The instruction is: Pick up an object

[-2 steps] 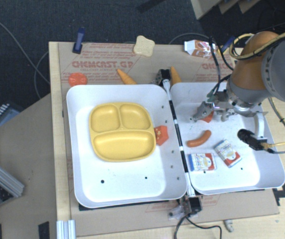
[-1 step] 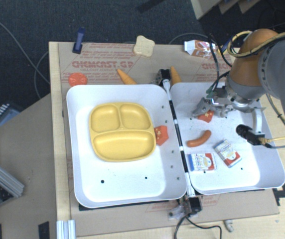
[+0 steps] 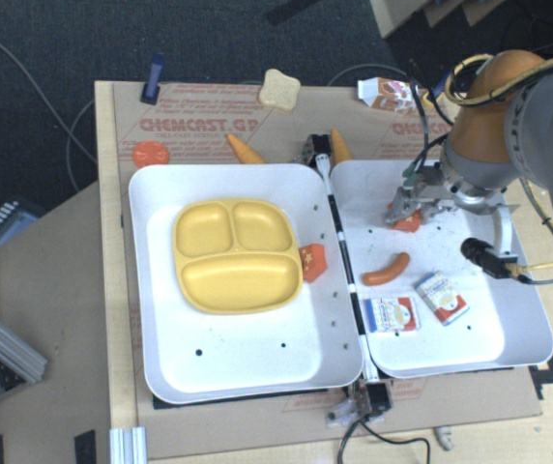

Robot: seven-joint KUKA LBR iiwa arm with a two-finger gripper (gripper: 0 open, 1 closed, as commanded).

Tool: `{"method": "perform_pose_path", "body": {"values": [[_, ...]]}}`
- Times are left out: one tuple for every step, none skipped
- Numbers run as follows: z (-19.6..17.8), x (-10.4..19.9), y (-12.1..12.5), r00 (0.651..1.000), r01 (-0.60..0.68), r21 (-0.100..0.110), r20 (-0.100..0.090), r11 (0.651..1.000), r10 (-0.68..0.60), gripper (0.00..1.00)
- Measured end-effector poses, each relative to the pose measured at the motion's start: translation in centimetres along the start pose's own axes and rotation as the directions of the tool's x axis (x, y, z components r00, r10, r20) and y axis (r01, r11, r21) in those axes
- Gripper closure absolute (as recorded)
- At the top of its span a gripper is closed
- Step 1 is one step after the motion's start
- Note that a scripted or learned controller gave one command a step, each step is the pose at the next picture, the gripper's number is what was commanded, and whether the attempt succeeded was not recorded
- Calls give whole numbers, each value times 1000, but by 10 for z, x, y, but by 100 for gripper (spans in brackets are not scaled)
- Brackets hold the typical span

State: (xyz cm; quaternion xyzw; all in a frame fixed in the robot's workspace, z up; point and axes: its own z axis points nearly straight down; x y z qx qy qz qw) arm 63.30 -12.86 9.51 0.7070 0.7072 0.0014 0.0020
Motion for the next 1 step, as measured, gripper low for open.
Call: {"method": "perform_pose_path", "body": {"values": [[-92, 74, -49, 1000, 3, 3, -3, 1000, -3, 100]]}}
